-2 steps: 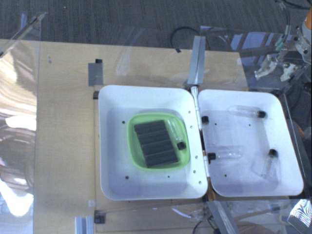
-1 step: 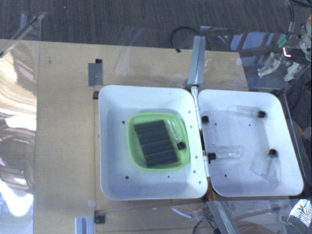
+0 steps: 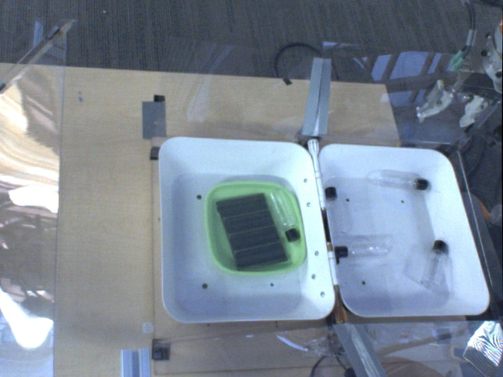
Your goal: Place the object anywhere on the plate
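Two shallow white plastic bins sit side by side on a pale wooden bench (image 3: 102,210), seen from above.

Nearest, in the right white bin (image 3: 464,289), a clear plastic tube with a black cap (image 3: 431,267) lies at about 5 o'clock, cap pointing away. Just left of it, at about 8 o'clock, a second clear capped tube (image 3: 363,250) lies crosswise, its cap close to the bin's left wall.

In the left white bin (image 3: 177,234), a lime green square plate (image 3: 216,210) sits at the centre. A dark grey ribbed rectangular block (image 3: 250,230) lies tilted across the plate's middle. Touching the block's right edge, at the plate's 3 o'clock, a small clear tube with a black cap (image 3: 283,217) lies wholly on the plate.

Farther back in the right bin, a third clear capped tube (image 3: 397,181) lies at about 12 o'clock, and a lone black cap (image 3: 331,192) sits at 10 o'clock.

Beyond the bins, a grey metal bar (image 3: 317,100) runs away from their shared edge.

The arm's pose and how wide the pincer stands cannot be told.
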`<state>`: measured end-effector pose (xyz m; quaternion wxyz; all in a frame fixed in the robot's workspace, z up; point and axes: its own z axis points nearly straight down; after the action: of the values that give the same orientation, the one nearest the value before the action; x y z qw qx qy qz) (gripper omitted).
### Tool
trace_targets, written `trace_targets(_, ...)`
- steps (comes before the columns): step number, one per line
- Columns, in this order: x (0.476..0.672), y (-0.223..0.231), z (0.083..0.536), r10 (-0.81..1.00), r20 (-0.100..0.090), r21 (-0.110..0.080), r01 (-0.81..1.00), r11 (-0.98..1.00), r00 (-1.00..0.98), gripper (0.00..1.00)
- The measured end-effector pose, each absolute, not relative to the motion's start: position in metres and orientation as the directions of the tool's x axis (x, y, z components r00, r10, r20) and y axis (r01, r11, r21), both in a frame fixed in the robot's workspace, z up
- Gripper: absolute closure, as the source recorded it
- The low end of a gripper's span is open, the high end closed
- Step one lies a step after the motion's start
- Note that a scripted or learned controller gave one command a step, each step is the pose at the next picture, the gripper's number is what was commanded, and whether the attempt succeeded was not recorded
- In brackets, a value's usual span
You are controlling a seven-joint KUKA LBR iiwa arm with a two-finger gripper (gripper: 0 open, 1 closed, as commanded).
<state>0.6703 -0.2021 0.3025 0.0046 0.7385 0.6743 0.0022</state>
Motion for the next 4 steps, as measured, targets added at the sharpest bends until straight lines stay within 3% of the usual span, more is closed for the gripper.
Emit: trace_targets(4,0.671,-0.199,0.273,0.984,-0.002,0.008,0.984,-0.179,0.179,0.0)
